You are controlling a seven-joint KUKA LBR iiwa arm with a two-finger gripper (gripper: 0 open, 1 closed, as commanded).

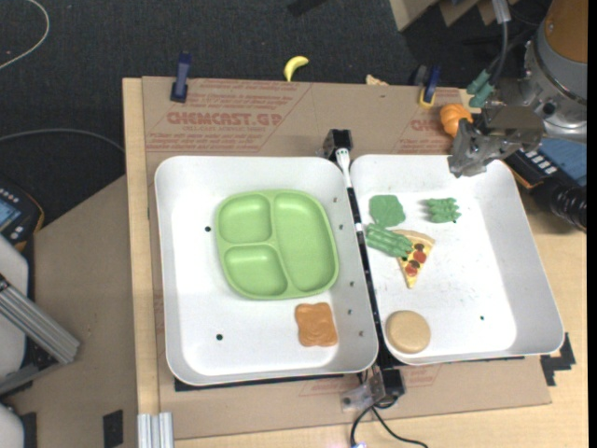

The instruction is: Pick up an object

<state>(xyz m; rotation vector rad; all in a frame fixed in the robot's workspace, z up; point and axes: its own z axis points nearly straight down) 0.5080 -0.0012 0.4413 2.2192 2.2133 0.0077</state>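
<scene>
The right bin (pixel 522 278) holds a flat green leaf piece (pixel 385 209), a small green ridged piece (pixel 442 210), a green bean-like strip (pixel 384 242), a pizza slice (pixel 415 260) and a round tan cookie (pixel 408 331). In the left bin (pixel 177 250) lie a green divided plate (pixel 276 244) and an orange waffle-like piece (pixel 315 324). My gripper (pixel 469 160) hangs over the right bin's far right corner, above and right of the ridged green piece. Nothing shows between its fingers.
An orange ball (pixel 453 118) and blue clamps (pixel 181 75) sit on the cardboard behind the bins. A yellow banana (pixel 295 65) lies past the board's far edge. A black clip (pixel 337 143) joins the bins at the back. Cables trail at the front.
</scene>
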